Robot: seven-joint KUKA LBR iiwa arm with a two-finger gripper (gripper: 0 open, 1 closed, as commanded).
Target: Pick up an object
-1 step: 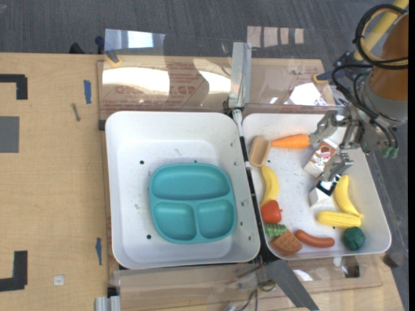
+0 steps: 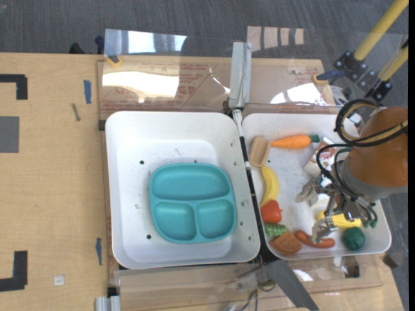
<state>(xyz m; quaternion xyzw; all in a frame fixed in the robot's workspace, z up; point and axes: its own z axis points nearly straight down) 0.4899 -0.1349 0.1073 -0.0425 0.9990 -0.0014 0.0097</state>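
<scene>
My gripper (image 2: 332, 214) hangs low over the near right part of the right bin (image 2: 382, 246), below the arm's orange band (image 2: 382, 149). A yellow toy piece (image 2: 343, 223) lies right under it, partly covered by the gripper. I cannot tell whether they touch. Close by are a dark green round toy (image 2: 354, 238) and a red chili-like piece (image 2: 318, 241). Farther left in the same bin lie a banana (image 2: 270, 183), a red pepper (image 2: 271, 210), a brown ridged piece (image 2: 285, 242), a tan slice (image 2: 259, 151) and a carrot (image 2: 292, 142).
The left bin (image 2: 123, 141) holds a teal divided plate (image 2: 192, 201). A ridge (image 2: 246, 173) separates the two bins. A white crumpled object (image 2: 314, 167) lies beside the arm's cables. Yellow poles (image 2: 382, 24) stand at the back right.
</scene>
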